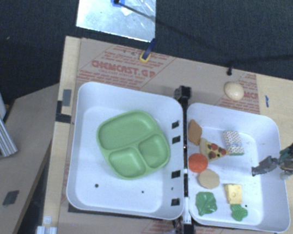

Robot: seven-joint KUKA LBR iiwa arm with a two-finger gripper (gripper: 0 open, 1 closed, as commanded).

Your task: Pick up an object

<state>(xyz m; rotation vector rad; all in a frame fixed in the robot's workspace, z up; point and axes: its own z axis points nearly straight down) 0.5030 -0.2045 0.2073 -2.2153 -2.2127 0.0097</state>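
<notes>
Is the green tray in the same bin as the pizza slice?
No. The green tray lies in the left bin; the pizza slice lies in the right bin.

One camera, fixed above my table [160, 63], looking down at a slant. Both white bins [77, 185] in frame. I reach in from its right.

1. I see a brown bread slice [194, 131] at the right bin's upper left, by the divider.
2. A pizza slice [213, 150] lies just beside it, touching a patterned wrapped block [233, 142].
3. A red tomato [197, 162] sits touching a tan cookie [209, 179] below it.
4. A yellow cheese cube [233, 193] lies near two green leafy pieces: the larger [206, 203], the smaller [239, 212].
</notes>
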